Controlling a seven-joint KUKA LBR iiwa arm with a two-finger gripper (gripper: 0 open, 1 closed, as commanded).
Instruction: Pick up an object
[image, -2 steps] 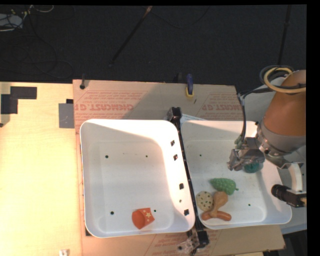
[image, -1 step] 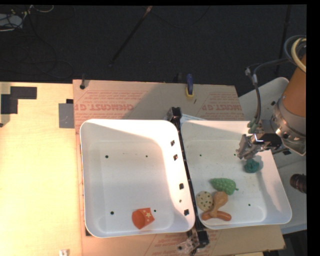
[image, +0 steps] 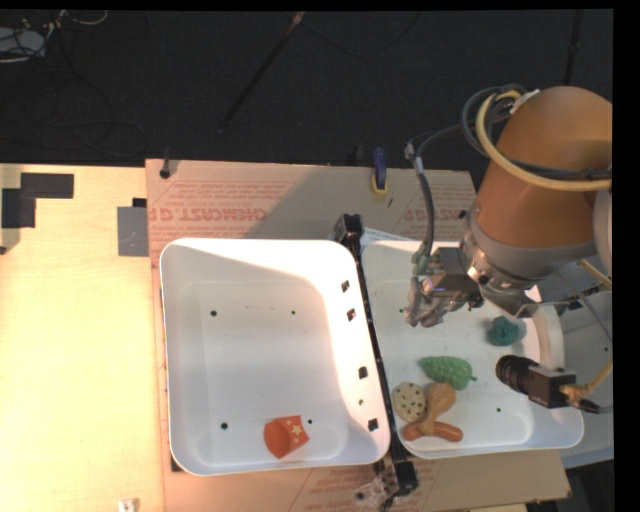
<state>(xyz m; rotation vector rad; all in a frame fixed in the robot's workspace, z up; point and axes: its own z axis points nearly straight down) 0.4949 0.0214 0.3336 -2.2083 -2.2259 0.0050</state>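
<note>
Two white bins sit side by side. The gripper (image: 424, 312) hangs over the right bin (image: 500, 420), near its left wall; whether its jaws are apart or together cannot be told. In that bin a green leaf (image: 446, 371) lies mid-floor and a teal lump (image: 505, 329) toward the right edge. A spotted disc (image: 408, 401), tan drumstick (image: 439, 399) and orange sausage (image: 436, 432) cluster at the near left corner. A red block (image: 287, 436) lies by the left bin's (image: 250, 330) near edge.

Red block (image: 286, 436) in left bin (image: 250, 340), green toy (image: 446, 371) right
</note>
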